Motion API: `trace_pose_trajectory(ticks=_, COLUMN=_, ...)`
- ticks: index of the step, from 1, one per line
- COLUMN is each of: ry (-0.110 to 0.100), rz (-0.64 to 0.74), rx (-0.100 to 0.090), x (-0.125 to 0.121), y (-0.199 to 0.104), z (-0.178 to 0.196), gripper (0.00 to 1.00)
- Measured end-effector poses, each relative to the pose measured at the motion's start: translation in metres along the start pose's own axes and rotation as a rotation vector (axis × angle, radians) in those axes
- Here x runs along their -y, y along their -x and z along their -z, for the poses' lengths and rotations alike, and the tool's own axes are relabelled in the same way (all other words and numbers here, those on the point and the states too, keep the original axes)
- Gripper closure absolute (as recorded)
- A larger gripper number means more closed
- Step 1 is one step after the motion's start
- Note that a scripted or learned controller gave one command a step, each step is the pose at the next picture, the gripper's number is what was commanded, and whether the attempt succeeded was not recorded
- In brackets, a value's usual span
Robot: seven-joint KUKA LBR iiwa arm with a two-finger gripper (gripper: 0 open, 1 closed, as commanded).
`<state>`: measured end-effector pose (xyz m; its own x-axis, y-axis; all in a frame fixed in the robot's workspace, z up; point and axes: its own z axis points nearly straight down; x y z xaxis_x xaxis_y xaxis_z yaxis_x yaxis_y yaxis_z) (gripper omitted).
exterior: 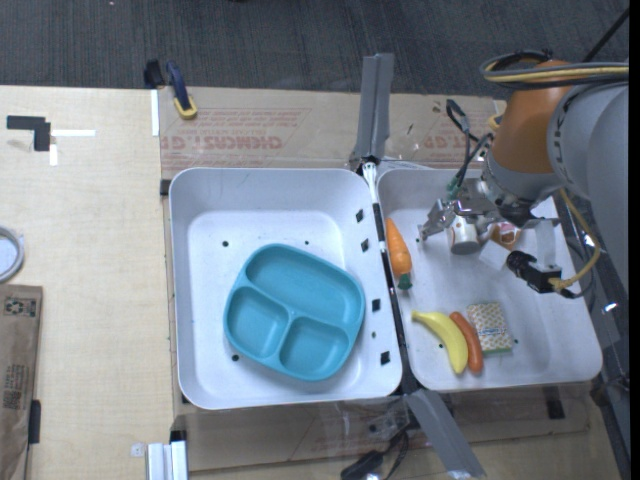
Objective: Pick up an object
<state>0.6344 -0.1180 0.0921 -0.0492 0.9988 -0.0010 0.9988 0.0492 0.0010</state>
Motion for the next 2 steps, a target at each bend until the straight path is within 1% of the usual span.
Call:
trace_pose_trajectory(ticks=1, ry=0.000, rz=-0.003, rx=0.001, x=0.000, y=0.001, z=0.009, gripper=1.00)
trace_pose_trajectory(ticks=2, ry=-0.001, rz=-0.049, rx=0.000, x=0.003, y=-0.090, z=0.100, gripper=1.00)
